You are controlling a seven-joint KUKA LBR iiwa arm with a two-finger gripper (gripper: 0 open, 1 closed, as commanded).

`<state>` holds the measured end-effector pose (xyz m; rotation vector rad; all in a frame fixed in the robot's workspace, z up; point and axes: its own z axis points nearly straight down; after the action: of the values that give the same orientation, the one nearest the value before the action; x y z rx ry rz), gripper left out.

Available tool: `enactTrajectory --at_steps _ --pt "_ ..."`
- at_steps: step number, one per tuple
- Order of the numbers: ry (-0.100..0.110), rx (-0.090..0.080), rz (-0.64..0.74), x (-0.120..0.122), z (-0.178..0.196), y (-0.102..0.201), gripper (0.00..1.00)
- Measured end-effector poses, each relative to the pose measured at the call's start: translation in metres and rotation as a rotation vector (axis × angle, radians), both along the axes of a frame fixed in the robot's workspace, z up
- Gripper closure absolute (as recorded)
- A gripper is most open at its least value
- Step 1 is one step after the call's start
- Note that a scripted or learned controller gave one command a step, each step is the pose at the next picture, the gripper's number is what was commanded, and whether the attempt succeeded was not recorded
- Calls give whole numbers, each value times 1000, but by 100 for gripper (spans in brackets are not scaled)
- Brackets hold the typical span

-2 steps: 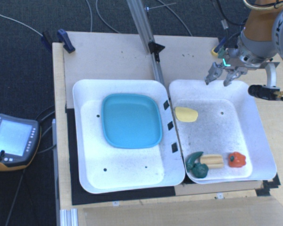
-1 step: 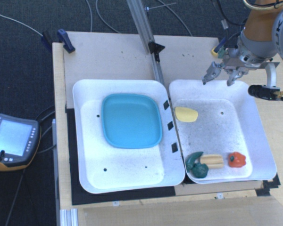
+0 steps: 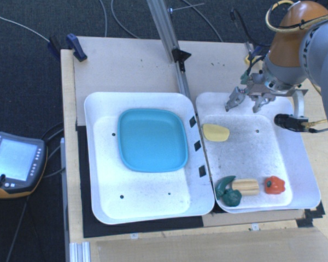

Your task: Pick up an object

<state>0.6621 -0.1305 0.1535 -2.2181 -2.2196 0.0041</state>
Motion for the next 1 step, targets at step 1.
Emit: enactTrajectory --at_steps 1 --pt "-1 0 0 -1 -53 0 0"
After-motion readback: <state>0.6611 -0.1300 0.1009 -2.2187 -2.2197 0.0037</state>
